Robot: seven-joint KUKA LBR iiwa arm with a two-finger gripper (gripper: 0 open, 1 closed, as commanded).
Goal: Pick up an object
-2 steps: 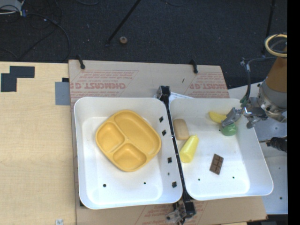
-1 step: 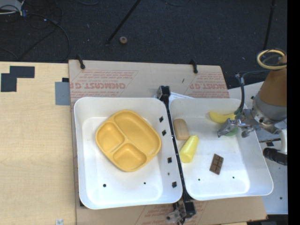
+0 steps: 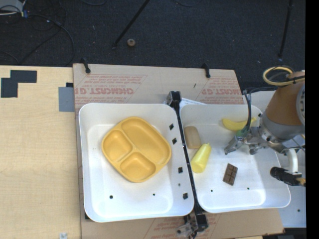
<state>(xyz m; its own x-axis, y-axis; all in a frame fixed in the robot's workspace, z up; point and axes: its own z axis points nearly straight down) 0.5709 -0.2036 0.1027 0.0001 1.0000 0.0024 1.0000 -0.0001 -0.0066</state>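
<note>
- The black divider (image 3: 182, 156) where the two white bins meet is the landmark for everything below.
- Left of the divider lies the left bin (image 3: 94, 183), and a yellow compartment plate (image 3: 136, 148) sits in its middle, tilted like a diamond. The plate's right corner comes close to the divider; bare white floor runs around its left and lower sides.
- Just right of the divider, in the right bin (image 3: 249, 198), a tan block (image 3: 192, 137) lies almost against the bar.
- A yellow bottle (image 3: 201, 158) lies just below the block, slanting down toward the divider, its lower end near the bar.
- Further right of the divider, a brown chocolate bar (image 3: 230, 174) lies flat by itself, with open floor on all sides, most of it toward the bin's near rim.
- A banana (image 3: 235, 124) rests well right of the divider, near the far rim of the right bin.
- The gripper (image 3: 245, 144) hangs farthest from the divider, just below the banana and above-right of the chocolate bar. Its fingers are spread apart with nothing between them; whether the tips touch the bin floor cannot be told.
- The grey arm with its orange band (image 3: 284, 103) overhangs the bin's right edge.
</note>
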